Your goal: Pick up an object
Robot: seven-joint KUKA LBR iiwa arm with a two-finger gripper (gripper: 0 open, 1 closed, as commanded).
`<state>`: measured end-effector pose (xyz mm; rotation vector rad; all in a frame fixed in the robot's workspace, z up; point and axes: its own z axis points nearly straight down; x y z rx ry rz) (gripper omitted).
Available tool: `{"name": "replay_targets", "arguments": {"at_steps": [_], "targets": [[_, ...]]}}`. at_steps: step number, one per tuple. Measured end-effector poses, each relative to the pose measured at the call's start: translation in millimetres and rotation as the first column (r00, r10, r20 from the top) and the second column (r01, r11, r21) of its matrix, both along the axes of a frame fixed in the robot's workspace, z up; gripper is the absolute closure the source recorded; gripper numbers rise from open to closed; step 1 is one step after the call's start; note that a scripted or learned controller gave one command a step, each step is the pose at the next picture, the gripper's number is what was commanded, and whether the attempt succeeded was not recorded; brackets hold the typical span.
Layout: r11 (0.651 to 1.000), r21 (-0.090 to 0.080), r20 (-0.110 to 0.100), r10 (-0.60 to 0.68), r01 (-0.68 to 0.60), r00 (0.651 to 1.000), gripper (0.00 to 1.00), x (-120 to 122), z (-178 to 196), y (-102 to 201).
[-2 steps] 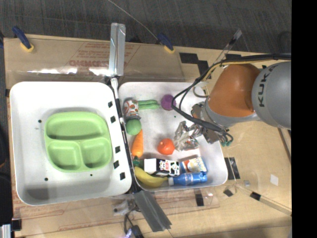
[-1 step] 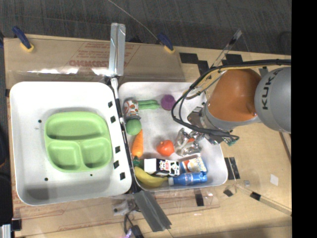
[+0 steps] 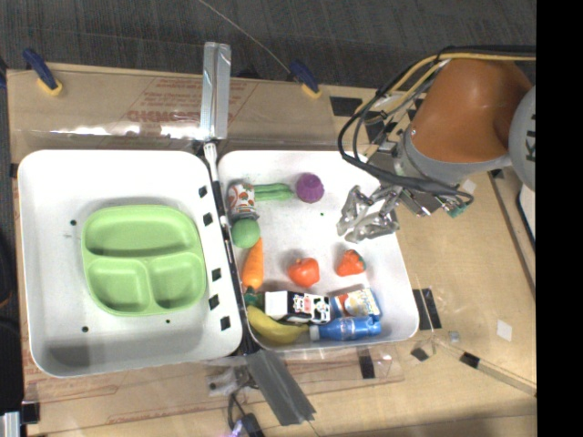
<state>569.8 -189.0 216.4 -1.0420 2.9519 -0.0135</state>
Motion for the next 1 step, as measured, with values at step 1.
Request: {"name": "replay_targets", "arguments": {"at_steps": [1], "targets": [[0.995,0.007,-0.014,-0.097,0.097,0.995,1.00,58.0,-35.7,48.3]]}}
